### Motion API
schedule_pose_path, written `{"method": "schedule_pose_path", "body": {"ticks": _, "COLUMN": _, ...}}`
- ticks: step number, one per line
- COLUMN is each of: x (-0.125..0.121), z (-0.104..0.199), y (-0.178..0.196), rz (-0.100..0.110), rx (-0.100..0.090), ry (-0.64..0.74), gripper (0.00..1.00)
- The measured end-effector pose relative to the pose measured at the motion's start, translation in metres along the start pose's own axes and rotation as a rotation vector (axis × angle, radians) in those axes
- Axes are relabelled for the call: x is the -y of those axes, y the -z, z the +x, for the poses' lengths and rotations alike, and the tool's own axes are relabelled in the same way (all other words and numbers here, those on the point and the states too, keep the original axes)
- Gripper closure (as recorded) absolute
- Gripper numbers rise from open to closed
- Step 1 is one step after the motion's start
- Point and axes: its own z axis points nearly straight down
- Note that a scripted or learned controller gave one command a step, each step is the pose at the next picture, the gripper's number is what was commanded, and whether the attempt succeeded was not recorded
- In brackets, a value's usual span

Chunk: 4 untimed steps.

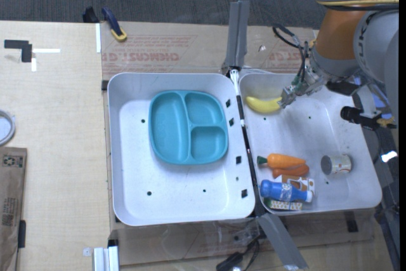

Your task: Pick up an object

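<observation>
A yellow banana lies at the back left of the right bin. My gripper reaches down from the right and its tip sits at the banana's right end, touching or nearly touching it. The banana rests on the bin floor. Nearer the front lie an orange carrot, a blue bottle with a printed label and a small grey metal cup on its side.
A blue divided plate lies in the left bin. The upright divider between the bins stands just left of the banana. A blue-and-yellow clamp sits on the bench at the back left.
</observation>
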Motion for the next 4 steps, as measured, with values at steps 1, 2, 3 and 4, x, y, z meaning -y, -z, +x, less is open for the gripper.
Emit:
{"method": "schedule_pose_path", "body": {"ticks": 1, "x": 0.000, "z": 0.000, "y": 0.000, "rz": 0.000, "rx": 0.000, "ry": 0.000, "gripper": 0.00}}
{"method": "schedule_pose_path", "body": {"ticks": 2, "x": 0.000, "z": -0.001, "y": 0.010, "rz": -0.002, "rx": 0.002, "ry": -0.001, "gripper": 1.00}}
{"method": "schedule_pose_path", "body": {"ticks": 3, "x": 0.000, "z": -0.001, "y": 0.010, "rz": -0.002, "rx": 0.002, "ry": -0.001, "gripper": 0.00}}
{"method": "schedule_pose_path", "body": {"ticks": 4, "x": 0.007, "z": -0.021, "y": -0.027, "rz": -0.007, "rx": -0.001, "ry": 0.009, "gripper": 0.00}}
